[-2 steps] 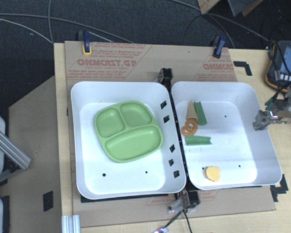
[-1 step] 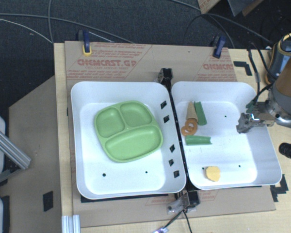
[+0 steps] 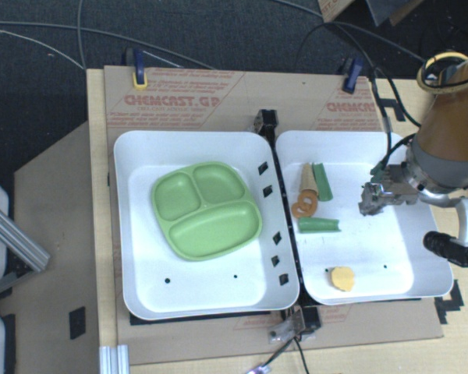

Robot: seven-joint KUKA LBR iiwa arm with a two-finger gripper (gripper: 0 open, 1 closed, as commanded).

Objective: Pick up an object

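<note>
Arm: the grey arm with the orange band (image 3: 451,127) reaches in from the right, above the right-hand shallow white bin (image 3: 398,283).
Gripper: the metal two-finger gripper (image 3: 372,197) hangs over the right half of that bin; whether it is spread or pressed together cannot be told from this angle, and nothing shows between its tips.
Green sticks: a long green plastic stick (image 3: 321,181) lies to the left of the gripper and slightly farther up the bin; a second green stick (image 3: 318,225) lies left of the gripper and a little below it.
Tan piece: a tan cone-shaped piece (image 3: 307,179) lies just beside the upper green stick, on the side away from the gripper.
Ring: a small orange-brown ring (image 3: 303,206) sits between the two sticks, left of the gripper.
Yellow piece: a small rounded yellow piece (image 3: 342,278) lies below and left of the gripper, near the bin's front rim.
Plate: a light green divided plastic plate (image 3: 207,209) rests in the left-hand white bin (image 3: 140,279), well apart from the gripper.
</note>
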